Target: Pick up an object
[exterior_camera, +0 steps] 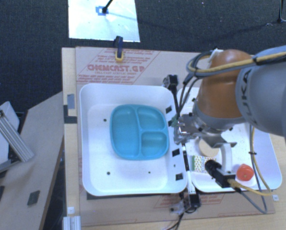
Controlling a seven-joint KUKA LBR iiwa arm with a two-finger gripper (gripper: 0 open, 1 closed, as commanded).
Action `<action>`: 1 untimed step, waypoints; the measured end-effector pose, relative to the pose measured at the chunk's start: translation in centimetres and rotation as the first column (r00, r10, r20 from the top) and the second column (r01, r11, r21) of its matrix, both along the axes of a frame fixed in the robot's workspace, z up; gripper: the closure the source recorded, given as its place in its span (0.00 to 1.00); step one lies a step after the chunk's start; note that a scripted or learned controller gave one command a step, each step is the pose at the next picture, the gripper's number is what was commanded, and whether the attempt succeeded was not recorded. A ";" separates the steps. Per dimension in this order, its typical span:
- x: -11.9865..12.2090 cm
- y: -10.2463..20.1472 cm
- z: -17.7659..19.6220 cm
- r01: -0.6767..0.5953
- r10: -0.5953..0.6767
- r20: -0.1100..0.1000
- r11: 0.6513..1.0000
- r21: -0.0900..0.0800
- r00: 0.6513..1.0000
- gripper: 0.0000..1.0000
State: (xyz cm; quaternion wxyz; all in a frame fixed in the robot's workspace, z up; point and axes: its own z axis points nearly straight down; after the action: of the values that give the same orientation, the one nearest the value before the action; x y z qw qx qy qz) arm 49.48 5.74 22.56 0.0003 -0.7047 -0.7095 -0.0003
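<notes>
From my screen, the nearest candidates sit in the right white bin. A small orange-red rounded object lies near that bin's front edge. A small green-and-white patterned piece lies against the bin's left wall, and a pale tan round disc lies just behind it, partly covered by the arm. The gripper hangs over the left part of this bin, close above the disc and the patterned piece. The wrist blocks my sight of it, so I cannot tell whether it is wide, narrow or holding anything.

The orange-red object lies apart from the gripper, towards the bin's front right.

In the left white bin a blue plastic plate with three compartments lies flat near the middle, touching nothing else.

The grey arm comes in from the right, and its orange band sits directly above the wrist. Both bins rest on a cardboard sheet with red print, which lies on the counter.
</notes>
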 end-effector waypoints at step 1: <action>0.1 4.9 -0.9 -0.002 0.002 0.000 1.000 0.000 1.000 1.00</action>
State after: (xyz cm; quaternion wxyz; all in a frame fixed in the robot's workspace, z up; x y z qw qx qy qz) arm 49.54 10.60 21.62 0.0004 -0.7039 -0.7103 -0.0004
